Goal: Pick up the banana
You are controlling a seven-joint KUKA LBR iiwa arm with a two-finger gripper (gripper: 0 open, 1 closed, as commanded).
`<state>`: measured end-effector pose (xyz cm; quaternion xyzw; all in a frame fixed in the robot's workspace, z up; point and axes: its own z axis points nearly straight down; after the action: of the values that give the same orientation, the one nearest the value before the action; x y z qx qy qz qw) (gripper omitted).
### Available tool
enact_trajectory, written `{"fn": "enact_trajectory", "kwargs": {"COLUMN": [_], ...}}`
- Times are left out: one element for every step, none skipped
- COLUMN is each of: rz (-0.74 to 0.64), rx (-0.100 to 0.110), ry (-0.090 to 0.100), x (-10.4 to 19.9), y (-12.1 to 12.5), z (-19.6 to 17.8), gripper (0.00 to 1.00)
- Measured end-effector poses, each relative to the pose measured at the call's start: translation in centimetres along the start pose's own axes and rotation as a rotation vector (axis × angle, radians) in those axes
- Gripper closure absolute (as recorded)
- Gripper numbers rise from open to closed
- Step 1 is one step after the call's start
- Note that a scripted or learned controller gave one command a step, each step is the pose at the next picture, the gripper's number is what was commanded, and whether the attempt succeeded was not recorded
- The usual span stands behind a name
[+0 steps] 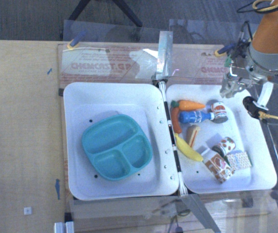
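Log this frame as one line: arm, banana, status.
arm: gripper over right bin's far right corner | banana: in right bin by left wall, apart from gripper | status: not picked

— Left bin [76, 130]?
— Holds a teal divided plate [116, 147], near the middle, slightly toward the front edge.
— Right bin [260, 174]?
— Crowded. Banana [188, 149] lying against the left wall, slanting toward the front. Behind it, an orange carrot [192, 105] and a blue bottle [196, 116] near the back edge, with a small can [219, 110] just beside them.
— Front right corner?
— Patterned packets [226, 160], bunched together.
— Gripper [230, 89]?
— Hanging over the back right corner of that bin, well apart from the banana, nothing seen between the fingers.
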<state>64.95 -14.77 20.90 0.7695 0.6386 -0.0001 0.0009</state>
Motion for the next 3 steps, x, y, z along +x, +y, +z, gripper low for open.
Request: {"fn": "enact_trajectory", "kwargs": {"rz": [0.102, 0.238, 0.495], "rx": [0.003, 0.001, 0.006], "ry": [0.001, 0.000, 0.000], "x": [4.9, 10.1, 11.1], "y": [-0.8, -0.5, -3.4], "z": [0.2, -0.5, -0.7], "gripper": [1.00, 1.00, 1.00]}}
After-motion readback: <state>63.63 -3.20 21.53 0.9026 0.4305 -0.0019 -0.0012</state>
